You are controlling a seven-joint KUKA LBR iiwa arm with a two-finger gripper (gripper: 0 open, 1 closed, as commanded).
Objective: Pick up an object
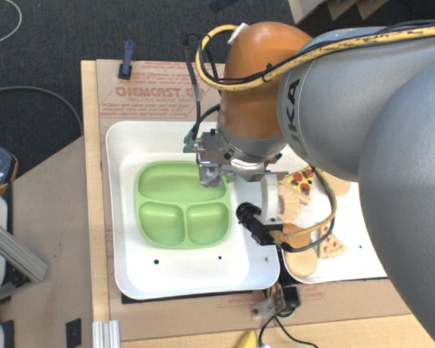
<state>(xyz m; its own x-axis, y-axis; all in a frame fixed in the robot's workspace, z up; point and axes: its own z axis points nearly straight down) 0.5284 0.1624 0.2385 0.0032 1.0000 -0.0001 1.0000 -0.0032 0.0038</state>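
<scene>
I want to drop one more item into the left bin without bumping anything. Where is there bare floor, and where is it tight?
In the left bin, the bare white floor is the strip between the green divided tray and the bin's near rim, plus the far-left corner above the tray. It is crowded along the tray's right side, where the claw and black cabling sit.

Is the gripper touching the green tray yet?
Cannot tell. In the camera view the gripper overlaps the green tray rim, but the wrist hides any contact or gap.

Brown bench point(105, 194) bearing two white bins point(123, 216), side by side, touching.
</scene>
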